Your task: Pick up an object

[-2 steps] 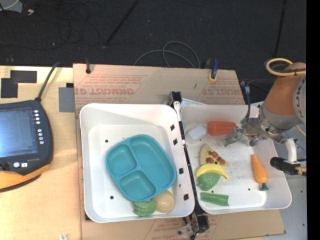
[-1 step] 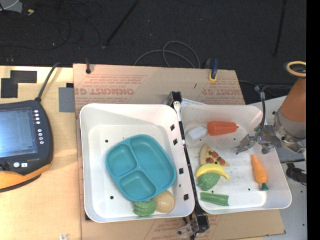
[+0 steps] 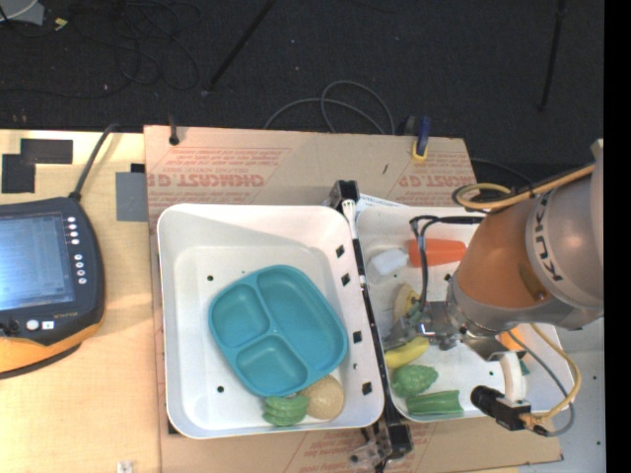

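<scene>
Banana (image 3: 407, 353) lies in the right bin (image 3: 394, 227), long axis nearly level, tips left and right. Nearer me I see a green pepper (image 3: 414, 377) and green pod (image 3: 434, 401). Left bin (image 3: 187, 235) – teal divided tray (image 3: 277, 328), green and beige items. Arm (image 3: 513, 264) overhangs; gripper state – I cannot tell.

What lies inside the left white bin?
The left bin holds a teal divided tray, a green toy and a beige round piece. Anything under the tray is covered.
</scene>
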### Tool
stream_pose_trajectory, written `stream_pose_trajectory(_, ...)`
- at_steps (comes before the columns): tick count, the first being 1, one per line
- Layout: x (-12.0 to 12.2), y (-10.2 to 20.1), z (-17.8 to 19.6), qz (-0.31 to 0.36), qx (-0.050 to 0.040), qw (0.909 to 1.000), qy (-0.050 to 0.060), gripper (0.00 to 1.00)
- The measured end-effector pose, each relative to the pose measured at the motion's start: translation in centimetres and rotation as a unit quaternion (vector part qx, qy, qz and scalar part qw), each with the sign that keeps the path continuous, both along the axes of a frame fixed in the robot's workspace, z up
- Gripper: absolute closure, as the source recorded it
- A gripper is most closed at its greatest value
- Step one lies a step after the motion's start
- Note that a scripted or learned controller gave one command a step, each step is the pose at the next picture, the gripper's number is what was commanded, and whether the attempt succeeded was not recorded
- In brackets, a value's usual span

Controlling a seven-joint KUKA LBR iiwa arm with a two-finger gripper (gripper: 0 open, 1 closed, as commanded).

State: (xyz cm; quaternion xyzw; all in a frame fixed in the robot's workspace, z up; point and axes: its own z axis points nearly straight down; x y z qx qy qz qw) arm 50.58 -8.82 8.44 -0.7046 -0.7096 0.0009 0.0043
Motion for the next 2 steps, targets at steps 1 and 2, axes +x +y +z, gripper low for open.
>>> stream_pose_trajectory(1, 0.2, -0.8, 1.3, -0.006, -0.0021, 1.0, -0.002, 1.0)
stream_pose_trajectory(2, 5.8, 7.4, 10.9, 0.001, -0.0012, 1.0, -0.008, 1.0)
